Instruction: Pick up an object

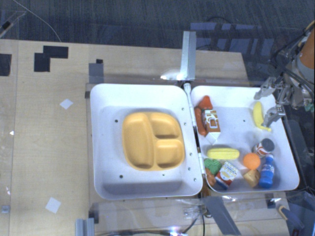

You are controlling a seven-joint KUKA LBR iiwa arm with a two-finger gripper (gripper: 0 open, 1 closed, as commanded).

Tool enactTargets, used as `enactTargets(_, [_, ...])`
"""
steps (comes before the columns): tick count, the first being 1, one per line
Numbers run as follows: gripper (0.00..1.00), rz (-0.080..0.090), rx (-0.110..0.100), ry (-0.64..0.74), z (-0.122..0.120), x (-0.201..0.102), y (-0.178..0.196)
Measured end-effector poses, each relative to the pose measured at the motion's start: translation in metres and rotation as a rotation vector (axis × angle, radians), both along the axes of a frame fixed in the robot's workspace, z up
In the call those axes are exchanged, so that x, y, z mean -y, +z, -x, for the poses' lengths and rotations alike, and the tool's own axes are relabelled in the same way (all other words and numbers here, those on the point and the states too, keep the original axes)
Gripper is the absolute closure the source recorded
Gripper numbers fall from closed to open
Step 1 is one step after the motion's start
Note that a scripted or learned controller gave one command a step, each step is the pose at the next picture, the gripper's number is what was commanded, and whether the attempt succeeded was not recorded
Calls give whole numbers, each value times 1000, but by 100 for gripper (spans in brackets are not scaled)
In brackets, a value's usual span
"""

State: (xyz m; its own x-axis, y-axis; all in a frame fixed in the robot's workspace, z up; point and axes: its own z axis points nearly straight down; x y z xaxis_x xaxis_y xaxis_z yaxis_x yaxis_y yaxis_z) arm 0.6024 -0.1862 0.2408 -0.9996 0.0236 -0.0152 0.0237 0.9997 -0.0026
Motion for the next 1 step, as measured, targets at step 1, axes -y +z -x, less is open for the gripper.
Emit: enactTargets(1, [0,-5,0,-324,-36,12,-141])
